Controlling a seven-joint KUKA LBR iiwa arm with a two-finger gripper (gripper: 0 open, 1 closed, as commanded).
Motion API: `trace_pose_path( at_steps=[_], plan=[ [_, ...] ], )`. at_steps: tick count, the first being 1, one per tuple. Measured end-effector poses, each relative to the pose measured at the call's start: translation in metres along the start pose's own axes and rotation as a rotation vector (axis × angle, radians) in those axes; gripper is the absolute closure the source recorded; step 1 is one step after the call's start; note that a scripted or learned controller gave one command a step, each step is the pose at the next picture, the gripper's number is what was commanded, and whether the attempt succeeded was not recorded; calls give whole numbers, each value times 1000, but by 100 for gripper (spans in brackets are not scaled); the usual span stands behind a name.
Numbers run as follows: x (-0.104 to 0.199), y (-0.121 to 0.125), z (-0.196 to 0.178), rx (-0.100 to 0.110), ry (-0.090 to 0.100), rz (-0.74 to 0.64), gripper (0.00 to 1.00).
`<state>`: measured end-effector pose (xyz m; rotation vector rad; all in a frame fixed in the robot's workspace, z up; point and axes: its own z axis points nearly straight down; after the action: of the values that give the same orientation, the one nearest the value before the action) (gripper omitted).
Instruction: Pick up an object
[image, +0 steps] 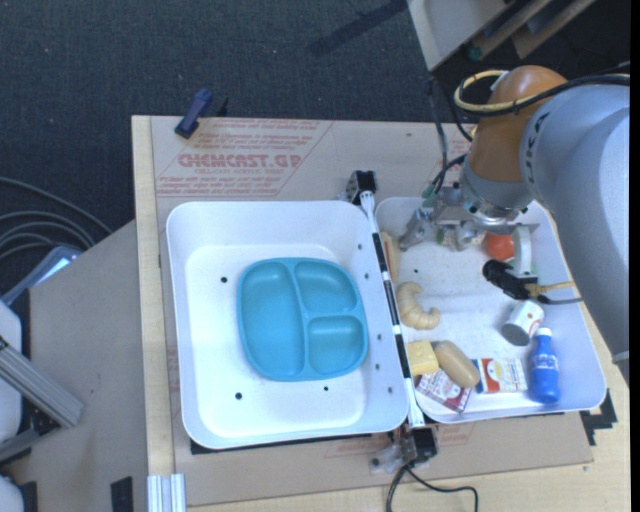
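My gripper (440, 230) hangs over the far end of the right bin (590, 385), low above its floor. Beside it on the right lies a small red-orange round thing (499, 244), partly hidden by the wrist. Nearer the front of this bin lie a beige curved pastry (418, 307), a yellow block (420, 357), a tan bread roll (456, 364), a red and white packet (501, 375), a blue bottle (543, 366) and a small white cup (522, 322). No object can be seen in the gripper.
The left bin (190, 240) holds a blue divided plate (302, 318). A black-edged wall (385, 280) separates the two bins. A small blue object (193, 113) lies on the cardboard behind the bins.
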<state>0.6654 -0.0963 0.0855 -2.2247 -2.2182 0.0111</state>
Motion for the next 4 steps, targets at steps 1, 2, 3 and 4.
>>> trace_pose_path(
  at_steps=[1, 2, 3, 4],
  plan=[
    [0, 0, 0, 0, -1, 0, 0],
    [0, 0, 0, 0, -1, 0, 0],
    [0, 0, 0, 0, 0, 0, 0],
    [0, 0, 0, 0, -1, 0, 0]
  ],
)
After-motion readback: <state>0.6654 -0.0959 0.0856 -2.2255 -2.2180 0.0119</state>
